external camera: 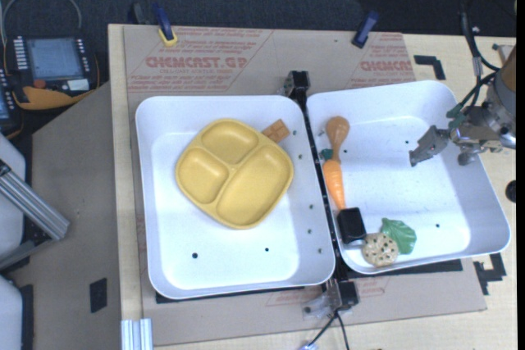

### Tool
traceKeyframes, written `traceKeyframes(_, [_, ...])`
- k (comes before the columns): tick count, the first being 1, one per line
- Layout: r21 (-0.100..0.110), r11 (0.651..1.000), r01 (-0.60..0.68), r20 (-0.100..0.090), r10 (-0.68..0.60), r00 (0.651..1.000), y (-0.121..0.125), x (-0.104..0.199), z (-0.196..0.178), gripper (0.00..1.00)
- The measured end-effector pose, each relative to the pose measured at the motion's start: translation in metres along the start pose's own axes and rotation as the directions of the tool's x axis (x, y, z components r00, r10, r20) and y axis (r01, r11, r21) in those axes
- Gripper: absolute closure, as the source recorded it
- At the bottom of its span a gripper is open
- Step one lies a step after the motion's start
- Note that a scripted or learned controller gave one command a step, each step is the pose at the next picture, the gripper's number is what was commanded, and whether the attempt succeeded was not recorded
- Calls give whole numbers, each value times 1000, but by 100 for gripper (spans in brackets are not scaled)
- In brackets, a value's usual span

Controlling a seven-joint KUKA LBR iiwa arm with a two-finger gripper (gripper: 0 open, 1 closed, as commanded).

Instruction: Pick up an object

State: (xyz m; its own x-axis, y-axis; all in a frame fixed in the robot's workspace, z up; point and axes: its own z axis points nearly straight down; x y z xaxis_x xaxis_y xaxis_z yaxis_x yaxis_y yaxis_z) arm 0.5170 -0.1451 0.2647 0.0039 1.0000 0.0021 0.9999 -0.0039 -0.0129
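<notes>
The right bin holds several small items along its left wall: a tan drumstick-shaped piece, an orange carrot, a black block, a speckled cookie and a green leafy piece. My gripper hangs over the right bin's upper right part, well to the right of those items. Its fingers are spread open with nothing between them.
The left bin holds a yellow divided plate with a small brown block at its upper right edge. A black divider rail runs between the bins. Bare white floor lies under and below the gripper.
</notes>
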Motion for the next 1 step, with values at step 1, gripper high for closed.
traceKeyframes(1, [-13, 1000, 4, 3, -4, 1000, 2, 1, -7, 0])
